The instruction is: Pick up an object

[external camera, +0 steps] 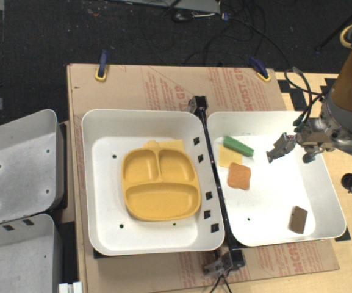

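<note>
Objects for picking lie in the right bin (322, 182): going rightward from the divider, a green block (238, 145) resting on a pale yellow piece (227, 157), an orange sponge-like chunk (239, 176), then a brown block (298, 219) near the front corner. The left bin (99, 163) holds a yellow divided tray (161, 185). The claw (280, 148) hangs above the right bin with nothing between its fingers, which look slightly parted. Judged step: approach. Next it must centre over one item and descend.

right bin (322, 182) middle bare — green block (238, 146), orange sponge (239, 176) crowd left.
</note>
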`<state>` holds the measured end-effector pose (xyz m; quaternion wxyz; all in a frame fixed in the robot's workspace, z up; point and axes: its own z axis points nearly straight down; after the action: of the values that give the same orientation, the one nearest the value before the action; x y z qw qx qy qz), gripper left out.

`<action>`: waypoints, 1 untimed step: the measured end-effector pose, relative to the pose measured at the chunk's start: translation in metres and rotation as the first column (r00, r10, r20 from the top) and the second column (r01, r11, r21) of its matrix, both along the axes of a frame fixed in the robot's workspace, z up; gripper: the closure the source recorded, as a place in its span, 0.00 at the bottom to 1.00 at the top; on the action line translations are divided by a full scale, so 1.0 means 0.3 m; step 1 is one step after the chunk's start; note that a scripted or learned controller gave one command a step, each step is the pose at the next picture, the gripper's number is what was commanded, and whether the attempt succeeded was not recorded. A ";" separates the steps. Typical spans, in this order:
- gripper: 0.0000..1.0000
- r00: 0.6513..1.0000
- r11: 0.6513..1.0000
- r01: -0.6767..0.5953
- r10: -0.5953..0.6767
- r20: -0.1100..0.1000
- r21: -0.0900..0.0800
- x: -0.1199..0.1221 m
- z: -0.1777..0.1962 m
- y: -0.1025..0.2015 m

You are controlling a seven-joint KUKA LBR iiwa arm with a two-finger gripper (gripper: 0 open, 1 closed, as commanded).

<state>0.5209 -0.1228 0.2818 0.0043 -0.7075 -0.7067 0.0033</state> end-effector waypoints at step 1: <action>0.00 1.000 1.000 -0.002 0.002 0.010 -0.001 0.006 0.017 0.001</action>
<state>0.5226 -0.1225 0.2870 0.0002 -0.7066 -0.7076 0.0003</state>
